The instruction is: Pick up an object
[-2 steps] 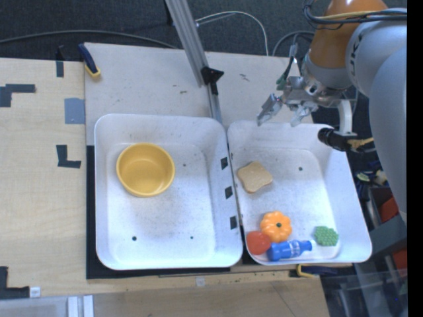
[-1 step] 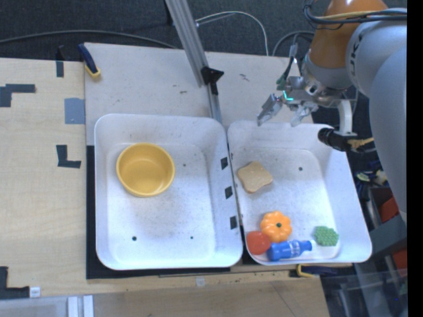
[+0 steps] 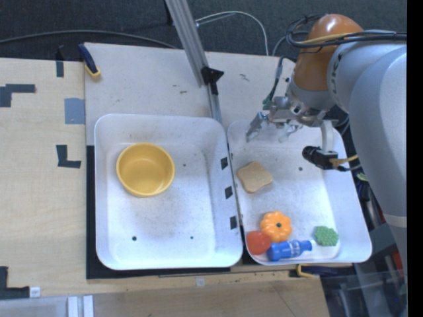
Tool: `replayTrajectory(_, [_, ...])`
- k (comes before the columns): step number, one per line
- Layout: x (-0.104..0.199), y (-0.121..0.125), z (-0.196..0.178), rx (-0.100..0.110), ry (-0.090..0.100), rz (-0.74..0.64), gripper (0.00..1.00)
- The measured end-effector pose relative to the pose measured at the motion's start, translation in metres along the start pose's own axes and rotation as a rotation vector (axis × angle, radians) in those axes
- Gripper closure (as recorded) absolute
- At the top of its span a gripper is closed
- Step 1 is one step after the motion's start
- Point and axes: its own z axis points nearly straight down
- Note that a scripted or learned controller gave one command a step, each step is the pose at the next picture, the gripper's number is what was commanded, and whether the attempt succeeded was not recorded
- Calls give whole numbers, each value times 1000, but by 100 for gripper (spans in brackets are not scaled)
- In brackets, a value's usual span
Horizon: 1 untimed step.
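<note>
My gripper (image 3: pixel 269 131) hangs over the far end of the right bin (image 3: pixel 301 193), its two fingers spread open with nothing between them. A tan bread-like slice (image 3: pixel 254 176) lies just in front of it, apart from the fingers. At the near end of the same bin sit an orange pumpkin (image 3: pixel 276 224), a red piece (image 3: pixel 257 243), a blue bottle (image 3: pixel 289 249) lying on its side and a small green piece (image 3: pixel 325 236). A yellow bowl (image 3: pixel 145 169) stands upright in the left bin (image 3: pixel 178 226).
A slanted metal pole (image 3: pixel 192 38) crosses the bench behind the bins. A black fitting (image 3: pixel 320 156) on a cable hangs over the right bin's right side. A blue and yellow clamp (image 3: pixel 89 60) lies at the bench's far left corner.
</note>
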Motion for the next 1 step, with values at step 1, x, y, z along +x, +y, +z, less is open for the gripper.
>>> replayTrajectory(1, [1, -2, 55, 1, -1, 0, 0])
